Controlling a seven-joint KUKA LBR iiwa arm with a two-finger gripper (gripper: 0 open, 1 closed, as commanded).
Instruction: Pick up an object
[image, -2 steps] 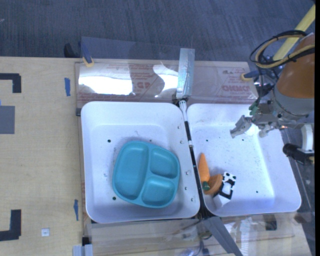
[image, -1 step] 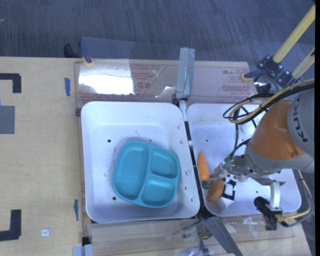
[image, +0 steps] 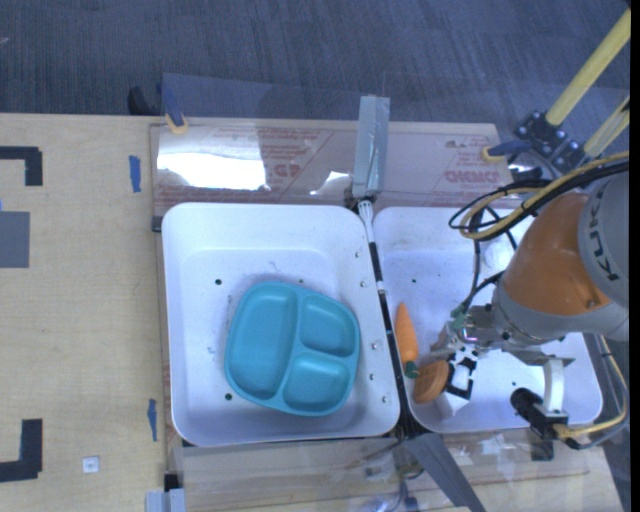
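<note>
Low in the right bin (image: 560, 400), tool (image: 452, 362) beside carrot (image: 406, 333) and brown lump (image: 432, 381).

The grey arm with the orange band (image: 560, 265) runs off the right edge, so its upper links are cut away, and its bulk covers much of the floor of the right-hand shallow white bin (image: 425, 250). The two-finger gripper (image: 458, 362) sits low among black and white parts, too small and cluttered to tell how its fingers stand. The small rounded brown object (image: 431, 381) beside it is partly masked by those parts, and its shape is unclear. The yellow rods (image: 597, 60) at the upper right leave the picture at the top edge and the right edge. Printed red lettering on the clear sheet (image: 290, 160) behind the bins is too blurred to read.
</note>
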